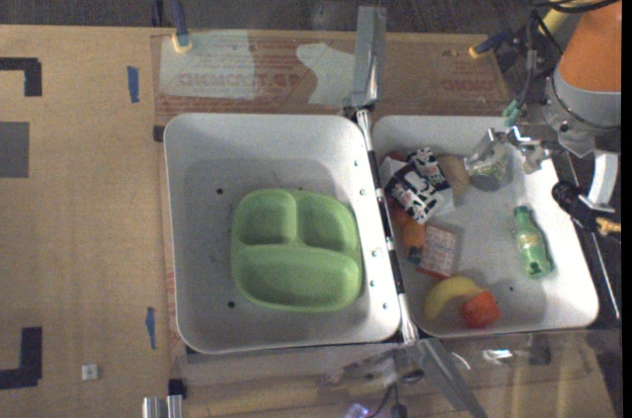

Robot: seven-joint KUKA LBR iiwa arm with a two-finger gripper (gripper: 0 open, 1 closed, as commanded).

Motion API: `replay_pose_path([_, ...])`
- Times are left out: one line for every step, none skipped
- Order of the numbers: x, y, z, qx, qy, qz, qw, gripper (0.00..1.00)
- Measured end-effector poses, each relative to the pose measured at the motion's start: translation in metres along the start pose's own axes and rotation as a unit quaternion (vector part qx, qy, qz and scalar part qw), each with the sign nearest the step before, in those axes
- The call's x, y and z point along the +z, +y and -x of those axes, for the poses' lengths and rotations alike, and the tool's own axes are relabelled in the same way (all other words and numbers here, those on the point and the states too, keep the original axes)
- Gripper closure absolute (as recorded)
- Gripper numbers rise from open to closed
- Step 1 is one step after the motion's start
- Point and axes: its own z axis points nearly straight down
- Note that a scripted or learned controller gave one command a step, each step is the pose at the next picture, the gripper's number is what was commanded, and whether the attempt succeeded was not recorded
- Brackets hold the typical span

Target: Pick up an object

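- No brand or label can be read: the small printed card [440,251] shows only a blurred pattern, and the writing on the cardboard behind the bins is too faint to read.
- The gripper [491,161] hangs over the far part of the right bin [573,307]; whether its jaws stand wide or narrow I cannot tell, for its metal parts blur together.
- Candidate objects, all in the right bin: a black-and-white patterned pouch [417,185] just left of the jaws, a green bottle [532,242] nearer the camera and slightly right of them, a banana [450,294] and a red fruit [481,309] touching each other, well toward the camera from the jaws.
- An orange item [409,233] lies half hidden under the pouch.
- A green divided plate [295,249] lies in the left bin [197,149], well left of the jaws.
- The arm's orange band [592,50] is cut off at the right edge.
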Motion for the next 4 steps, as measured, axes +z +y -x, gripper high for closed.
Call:
replay_pose_path([0.082,0.018,0.063,0.021,0.0,0.0,0.9998,0.0])
replay_pose_path([0.089,0.057,0.018,0.003,-0.001,0.002,1.0,0.0])
replay_pose_path([0.079,0.058,0.019,0.001,-0.003,0.004,1.0,1.0])
replay_pose_path([0.052,0.066,0.001,0.001,-0.001,0.003,1.0,1.0])
